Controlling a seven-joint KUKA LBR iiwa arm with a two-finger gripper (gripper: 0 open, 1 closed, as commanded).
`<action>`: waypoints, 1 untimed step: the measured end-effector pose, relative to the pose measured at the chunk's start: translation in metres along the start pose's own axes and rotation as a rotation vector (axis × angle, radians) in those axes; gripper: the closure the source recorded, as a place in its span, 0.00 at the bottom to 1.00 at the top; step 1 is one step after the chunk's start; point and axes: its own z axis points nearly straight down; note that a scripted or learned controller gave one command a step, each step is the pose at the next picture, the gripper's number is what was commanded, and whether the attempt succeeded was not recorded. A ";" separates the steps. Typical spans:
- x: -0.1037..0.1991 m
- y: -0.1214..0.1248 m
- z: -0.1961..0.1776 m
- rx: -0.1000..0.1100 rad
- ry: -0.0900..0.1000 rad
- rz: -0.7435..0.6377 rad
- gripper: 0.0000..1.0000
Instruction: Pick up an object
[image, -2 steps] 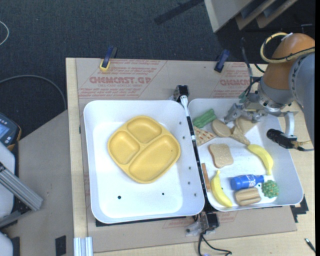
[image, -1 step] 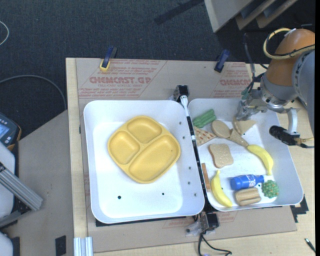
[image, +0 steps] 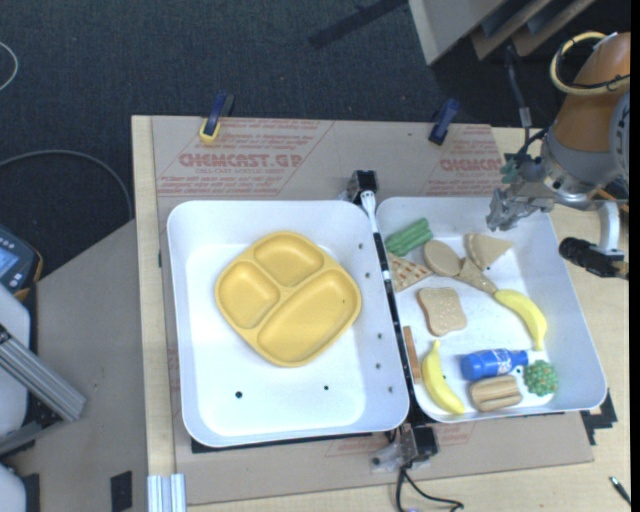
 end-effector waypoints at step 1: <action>-0.004 0.004 -0.044 -0.003 -0.001 0.000 1.00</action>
